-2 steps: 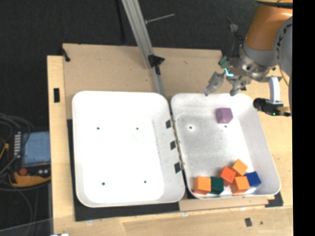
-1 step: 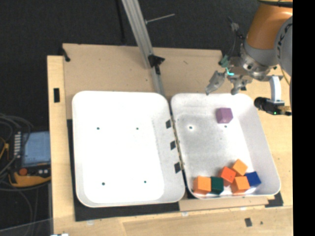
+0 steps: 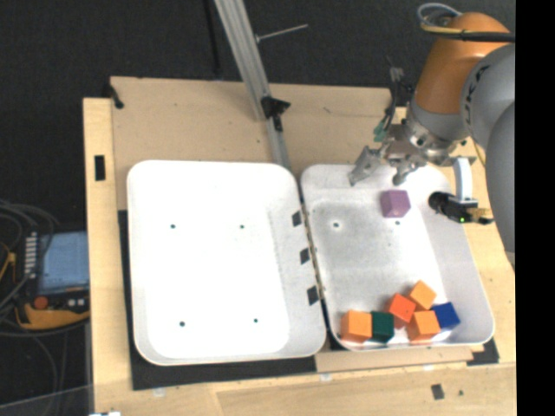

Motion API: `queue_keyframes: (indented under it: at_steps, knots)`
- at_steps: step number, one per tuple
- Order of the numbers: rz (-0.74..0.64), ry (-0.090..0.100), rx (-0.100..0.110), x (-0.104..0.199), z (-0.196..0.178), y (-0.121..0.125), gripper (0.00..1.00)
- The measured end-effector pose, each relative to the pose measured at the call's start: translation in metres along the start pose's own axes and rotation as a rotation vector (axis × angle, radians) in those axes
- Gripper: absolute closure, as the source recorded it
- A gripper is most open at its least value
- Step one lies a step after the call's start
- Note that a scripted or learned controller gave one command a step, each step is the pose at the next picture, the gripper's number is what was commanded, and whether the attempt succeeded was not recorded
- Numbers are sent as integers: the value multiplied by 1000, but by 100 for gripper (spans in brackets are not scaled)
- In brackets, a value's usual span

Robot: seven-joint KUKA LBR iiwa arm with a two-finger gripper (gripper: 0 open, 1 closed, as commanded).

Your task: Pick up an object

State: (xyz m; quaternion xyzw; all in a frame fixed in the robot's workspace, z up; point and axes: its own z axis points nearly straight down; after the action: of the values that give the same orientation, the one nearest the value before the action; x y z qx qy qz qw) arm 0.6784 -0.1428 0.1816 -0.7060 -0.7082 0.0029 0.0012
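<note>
A grey KUKA arm with an orange band hung over the far end of the right bin as its gripper stood with fingers spread wide and nothing between them, poised just above and beyond a purple block. The block, a small matte cube with soft edges, lay alone on the bin's floor near that far end, well apart from the rest of the load. Against the bin's near wall huddled a cluster of similar cubes: an orange block, a green block touching it, more orange ones behind, and a blue block at the cluster's outer side. The risk, judged from this position, was a miss: the fingers appeared offset from the purple cube, so a straight descent could land one fingertip on its top face or nudge it aside across the smooth, lightly scuffed white plastic. A cube turned at an angle to the fingers might also twist out as they closed. The left bin, beside the right bin, showed the same shallow, rounded, glossy white form.
</note>
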Motion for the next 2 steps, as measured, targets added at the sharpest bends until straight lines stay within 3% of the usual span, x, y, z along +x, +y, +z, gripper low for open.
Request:
queue_keyframes:
  at_steps: [2]
  knots:
    - [5, -1, -4, -6, 86, -8, 0]
